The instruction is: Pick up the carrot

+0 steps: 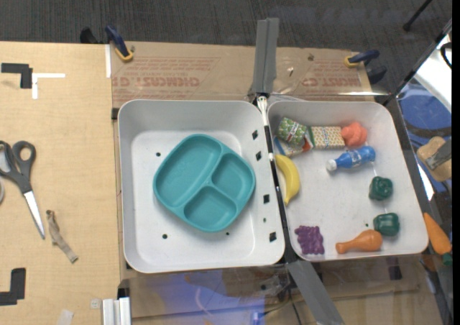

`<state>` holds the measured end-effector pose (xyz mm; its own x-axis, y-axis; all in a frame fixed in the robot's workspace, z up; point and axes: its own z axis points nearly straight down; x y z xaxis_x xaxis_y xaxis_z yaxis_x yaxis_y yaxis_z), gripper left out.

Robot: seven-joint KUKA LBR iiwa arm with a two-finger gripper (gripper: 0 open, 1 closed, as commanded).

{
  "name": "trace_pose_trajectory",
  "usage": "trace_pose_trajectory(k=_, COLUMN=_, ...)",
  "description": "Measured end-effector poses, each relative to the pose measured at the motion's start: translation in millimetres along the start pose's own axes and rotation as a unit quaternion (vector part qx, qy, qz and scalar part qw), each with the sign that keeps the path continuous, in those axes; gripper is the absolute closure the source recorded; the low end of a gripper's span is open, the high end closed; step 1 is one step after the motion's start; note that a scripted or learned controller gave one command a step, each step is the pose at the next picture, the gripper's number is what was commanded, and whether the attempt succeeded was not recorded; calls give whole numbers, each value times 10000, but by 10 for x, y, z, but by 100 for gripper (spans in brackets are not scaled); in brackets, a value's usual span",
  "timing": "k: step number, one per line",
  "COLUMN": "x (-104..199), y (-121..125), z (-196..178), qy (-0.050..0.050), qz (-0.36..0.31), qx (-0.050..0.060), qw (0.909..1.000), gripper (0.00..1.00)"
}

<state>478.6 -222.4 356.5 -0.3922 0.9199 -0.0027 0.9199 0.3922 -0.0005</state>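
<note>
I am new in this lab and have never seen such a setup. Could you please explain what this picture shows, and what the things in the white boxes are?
One camera, fixed above the bench, looks down at a slant. The machine is a robot arm with a two-finger gripper that reaches in from the right; its job is to pick up the carrot.

Two shallow white bins stand side by side. The left bin holds a teal plate with three compartments. The right bin holds toy food: the carrot near the front, grapes, a banana, a blue bottle, two dark green pieces and some small packets at the back. Scissors lie on the bench at the left.

The carrot lies loose in its bin, with nothing gripping it.
</note>
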Motion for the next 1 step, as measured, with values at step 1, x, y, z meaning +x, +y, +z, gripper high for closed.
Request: trace_pose_trajectory(k=1, x=-62, y=160, z=90, qy=7, qz=-1883, qx=-3, qw=9821, gripper=100)
